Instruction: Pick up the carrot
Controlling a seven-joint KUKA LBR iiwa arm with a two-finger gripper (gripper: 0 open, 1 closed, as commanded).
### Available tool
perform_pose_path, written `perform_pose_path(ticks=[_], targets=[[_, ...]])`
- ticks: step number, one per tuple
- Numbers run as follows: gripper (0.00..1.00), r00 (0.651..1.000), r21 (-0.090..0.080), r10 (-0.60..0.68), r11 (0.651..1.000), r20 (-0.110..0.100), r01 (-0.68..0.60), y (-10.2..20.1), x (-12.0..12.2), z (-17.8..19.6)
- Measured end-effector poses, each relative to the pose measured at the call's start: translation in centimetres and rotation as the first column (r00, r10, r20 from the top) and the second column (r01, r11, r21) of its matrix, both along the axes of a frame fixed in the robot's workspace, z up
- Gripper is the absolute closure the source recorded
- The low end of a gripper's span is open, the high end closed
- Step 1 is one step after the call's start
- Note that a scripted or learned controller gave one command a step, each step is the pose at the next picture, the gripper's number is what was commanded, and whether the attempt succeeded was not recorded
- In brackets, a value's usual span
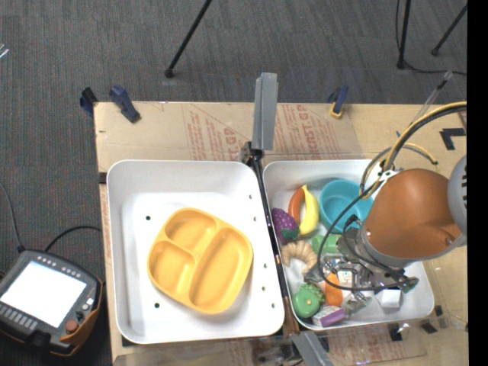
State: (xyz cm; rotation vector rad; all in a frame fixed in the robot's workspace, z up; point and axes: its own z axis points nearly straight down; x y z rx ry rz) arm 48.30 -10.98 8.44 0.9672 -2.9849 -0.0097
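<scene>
The gripper (352, 278) sits low in the right bin (424, 300), beside the carrot (332, 294); claw state indeterminate.

The carrot (332, 294) is a small orange piece low in the right-hand bin (424, 300), lying just beside a green toy (308, 300) and largely covered by the arm above it, so its pose is unclear.

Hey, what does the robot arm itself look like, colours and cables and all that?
The arm is grey, with a wide, rounded orange band above the wrist. Black and yellow cables loop along it. Below the band, the gripper is a dark metal assembly with wiring showing.
</scene>
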Motion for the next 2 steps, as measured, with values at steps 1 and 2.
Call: perform_pose_path(ticks=[1, 2], targets=[[1.0, 1.0, 0.001, 0.004, 1.0, 0.004, -0.004, 0.2, 0.2, 1.1], [1.0, 0.991, -0.002, -0.131, 0.991, 0.012, 0.131, 5.1, 0.7, 10.5]])
